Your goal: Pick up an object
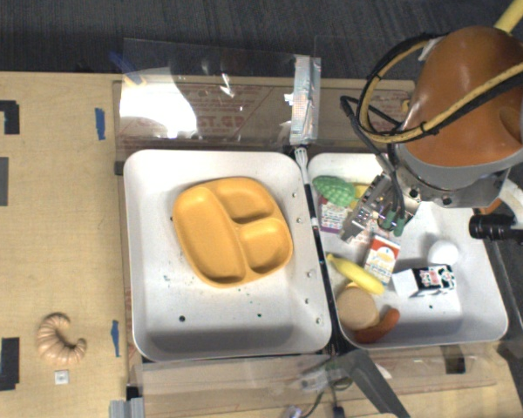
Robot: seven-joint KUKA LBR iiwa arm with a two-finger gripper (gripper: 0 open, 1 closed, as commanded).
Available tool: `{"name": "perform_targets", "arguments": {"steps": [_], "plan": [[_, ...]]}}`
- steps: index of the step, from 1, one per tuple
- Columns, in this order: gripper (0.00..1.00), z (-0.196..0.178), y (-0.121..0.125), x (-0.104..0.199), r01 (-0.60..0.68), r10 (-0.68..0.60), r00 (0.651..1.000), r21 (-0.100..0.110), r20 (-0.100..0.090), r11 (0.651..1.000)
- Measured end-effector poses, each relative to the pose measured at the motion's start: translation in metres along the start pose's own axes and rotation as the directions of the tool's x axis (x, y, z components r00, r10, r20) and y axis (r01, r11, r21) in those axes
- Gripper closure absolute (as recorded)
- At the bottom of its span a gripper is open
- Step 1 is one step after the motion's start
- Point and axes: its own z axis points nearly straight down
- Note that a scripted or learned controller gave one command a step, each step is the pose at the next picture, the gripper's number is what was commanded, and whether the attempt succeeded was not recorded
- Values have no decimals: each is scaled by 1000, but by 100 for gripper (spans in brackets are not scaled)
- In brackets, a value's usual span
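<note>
The right bin (471,320) holds several small items: a green ridged piece (335,186), a yellow banana (356,273), a red-and-white carton (383,259), a round tan ball (357,307) beside a red piece (389,319), a small black-and-white box (428,279) and a white lump (443,252). My gripper (376,209) hangs low over the bin's upper left part, just right of the green piece and above the carton. The orange band and grey wrist (462,103) loom above it. Nothing shows between the fingers.
The left bin (148,259) carries a yellow divided tray (233,229). A clear plastic sheet (218,94) lies behind the bins. A tan curled toy (61,338) rests on the wooden bench at the lower left. Black cables (383,103) loop off the wrist.
</note>
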Motion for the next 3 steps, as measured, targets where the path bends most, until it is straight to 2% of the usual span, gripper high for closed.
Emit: {"name": "perform_targets", "arguments": {"steps": [1, 2, 3], "plan": [[100, 18, -24, 9, 312, -312, 950, 2, -5, 950], [100, 108, 13, 35, 379, -379, 925, 2, -11, 925], [100, 89, 67, -9, 9, -9, 1000, 0, -1, 1000]]}}
